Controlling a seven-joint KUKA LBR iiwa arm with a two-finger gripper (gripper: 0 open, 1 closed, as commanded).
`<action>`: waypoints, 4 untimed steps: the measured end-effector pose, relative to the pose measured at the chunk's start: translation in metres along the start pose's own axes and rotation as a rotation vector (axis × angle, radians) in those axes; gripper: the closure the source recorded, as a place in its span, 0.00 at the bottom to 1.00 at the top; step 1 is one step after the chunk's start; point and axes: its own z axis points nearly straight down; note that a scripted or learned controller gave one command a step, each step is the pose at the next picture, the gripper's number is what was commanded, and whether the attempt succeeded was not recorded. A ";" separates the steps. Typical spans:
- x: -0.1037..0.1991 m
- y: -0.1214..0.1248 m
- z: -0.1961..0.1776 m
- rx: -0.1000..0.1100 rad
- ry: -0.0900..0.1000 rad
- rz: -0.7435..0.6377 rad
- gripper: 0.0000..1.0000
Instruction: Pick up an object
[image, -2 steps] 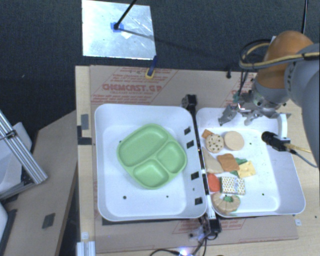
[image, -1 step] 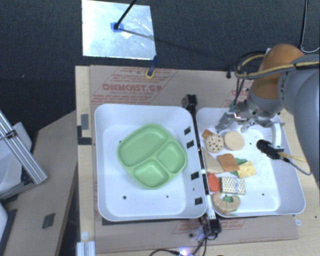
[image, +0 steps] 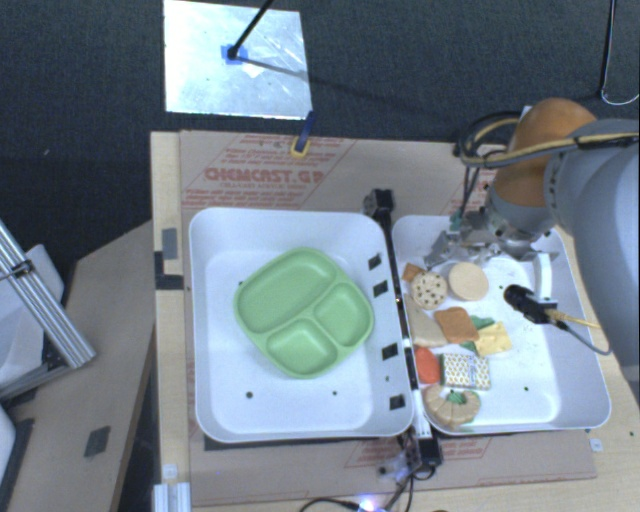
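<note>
**A:** Quick one: where's your arm sitting?

**B:** It comes in from the right edge of the frame, upper half. The grey link is bent down and left, and the orange band is the highest part. The wrist tips toward the right bin.

**A:** And your claw?

**B:** It's over the upper left part of the right bin, near the back wall, pointing down and left. I can't tell whether it's spread or pressed together, as the metal parts blur into each other. I see nothing pinched in it.

**A:** Where are your pick targets?

**B:** All in the right bin, in a strip down its left half. The cookie and the tan disc lie side by side just below the claw. I can't tell if the claw touches either one. Below those is a brown toast slice, with a yellow wedge to its right. Lower still is a red piece, with a checkered packet just beside it. A round sandwich sits at the lower left corner.

**A:** Left bin?

**B:** A green divided plate sits in the middle, lying flat, well apart from your claw.

**A:** What's under the bins?

**B:** A cardboard sheet on the counter.
</note>
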 end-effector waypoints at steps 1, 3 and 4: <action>0.000 0.000 -0.002 0.000 0.000 -0.001 1.00; 0.002 -0.004 -0.080 0.002 0.001 0.001 1.00; 0.002 -0.003 -0.123 0.003 0.002 0.000 1.00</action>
